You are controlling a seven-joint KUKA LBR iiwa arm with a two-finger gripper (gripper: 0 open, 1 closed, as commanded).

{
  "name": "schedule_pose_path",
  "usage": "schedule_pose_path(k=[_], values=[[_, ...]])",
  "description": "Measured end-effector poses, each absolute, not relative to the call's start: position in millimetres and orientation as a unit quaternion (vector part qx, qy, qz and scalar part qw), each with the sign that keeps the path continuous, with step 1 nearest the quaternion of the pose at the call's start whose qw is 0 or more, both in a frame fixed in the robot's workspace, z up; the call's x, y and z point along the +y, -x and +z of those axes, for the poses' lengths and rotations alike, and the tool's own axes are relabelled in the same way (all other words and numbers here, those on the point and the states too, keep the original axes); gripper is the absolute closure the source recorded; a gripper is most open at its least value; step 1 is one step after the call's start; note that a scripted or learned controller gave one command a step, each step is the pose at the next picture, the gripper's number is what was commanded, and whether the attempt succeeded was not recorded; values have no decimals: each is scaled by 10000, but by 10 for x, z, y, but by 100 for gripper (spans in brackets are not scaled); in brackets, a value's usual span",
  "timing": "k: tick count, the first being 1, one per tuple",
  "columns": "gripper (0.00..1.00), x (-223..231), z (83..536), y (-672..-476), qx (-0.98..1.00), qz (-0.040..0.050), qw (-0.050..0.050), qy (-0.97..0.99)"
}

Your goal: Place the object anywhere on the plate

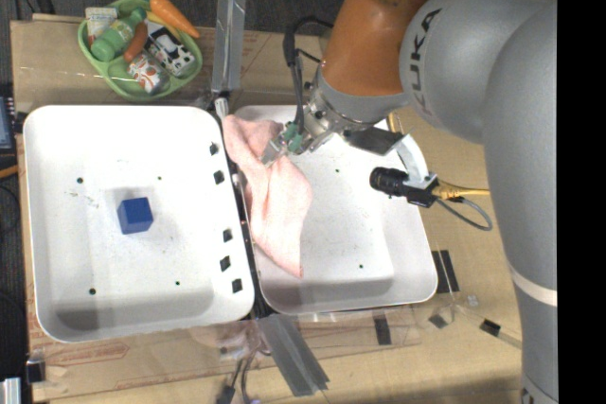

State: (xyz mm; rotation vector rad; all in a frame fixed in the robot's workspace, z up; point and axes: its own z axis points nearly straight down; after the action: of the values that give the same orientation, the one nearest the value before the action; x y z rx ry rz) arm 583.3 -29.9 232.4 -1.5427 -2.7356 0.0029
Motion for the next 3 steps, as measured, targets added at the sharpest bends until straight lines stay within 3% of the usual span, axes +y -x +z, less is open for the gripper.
schedule_pose_path(k=[1, 3], values=[[100, -300, 2318, -5834, -8718, 10, 6, 4898], [100, 755, 2447, -5976, -9942, 3, -9, 1074]])
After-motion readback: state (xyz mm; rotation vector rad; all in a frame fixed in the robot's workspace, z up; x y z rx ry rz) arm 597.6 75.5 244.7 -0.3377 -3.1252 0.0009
